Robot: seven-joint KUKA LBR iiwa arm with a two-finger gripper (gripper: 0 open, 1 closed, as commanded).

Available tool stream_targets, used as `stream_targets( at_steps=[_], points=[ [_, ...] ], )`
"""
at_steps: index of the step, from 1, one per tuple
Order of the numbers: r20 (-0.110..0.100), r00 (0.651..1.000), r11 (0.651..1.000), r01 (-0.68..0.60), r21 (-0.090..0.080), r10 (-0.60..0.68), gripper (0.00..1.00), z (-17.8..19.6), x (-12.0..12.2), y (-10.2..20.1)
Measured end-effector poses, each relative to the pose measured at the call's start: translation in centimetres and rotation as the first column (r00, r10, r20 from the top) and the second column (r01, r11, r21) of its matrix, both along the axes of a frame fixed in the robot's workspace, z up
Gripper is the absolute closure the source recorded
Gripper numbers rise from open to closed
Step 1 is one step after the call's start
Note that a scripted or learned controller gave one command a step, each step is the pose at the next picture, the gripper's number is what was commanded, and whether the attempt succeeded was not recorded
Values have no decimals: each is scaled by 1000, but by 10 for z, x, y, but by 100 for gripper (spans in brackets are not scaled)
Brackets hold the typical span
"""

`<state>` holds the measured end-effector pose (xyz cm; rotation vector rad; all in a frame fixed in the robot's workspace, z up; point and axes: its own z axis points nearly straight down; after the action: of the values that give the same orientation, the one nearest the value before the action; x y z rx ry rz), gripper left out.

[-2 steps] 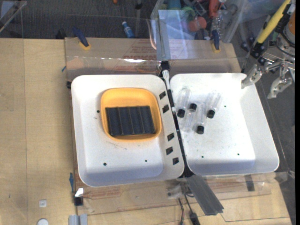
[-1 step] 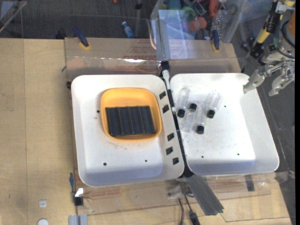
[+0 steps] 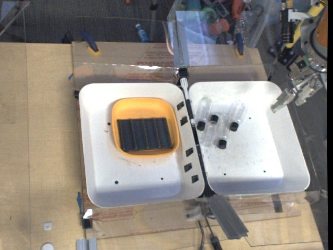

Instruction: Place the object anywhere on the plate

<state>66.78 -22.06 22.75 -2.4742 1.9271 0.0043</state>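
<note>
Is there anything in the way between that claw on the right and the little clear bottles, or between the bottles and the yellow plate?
Nothing visible blocks the gripper from the bottles; bare bin floor lies between them. Toward the plate in the left bin, the bottles must cross the raised rims where the two bins meet. A dark ridged block already lies on the plate.

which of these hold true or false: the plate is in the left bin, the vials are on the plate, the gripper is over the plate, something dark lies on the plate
1. The orange plate sits in the left bin. True.
2. The clear vials lie on the plate. False: they lie in the right bin, apart from the plate.
3. The gripper is over the plate. False: it is at the right bin's upper right edge.
4. A dark ribbed slab lies on the plate. True.
</note>
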Motion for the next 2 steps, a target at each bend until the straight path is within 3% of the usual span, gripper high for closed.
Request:
stream_targets(
  at_steps=[1, 2],
  points=[
    [4, 944, 944, -330, -3, 330, 0, 15, 0, 18],
    [4, 833, 833, -554, -6, 554, 0, 26, 1, 11]
  ],
)
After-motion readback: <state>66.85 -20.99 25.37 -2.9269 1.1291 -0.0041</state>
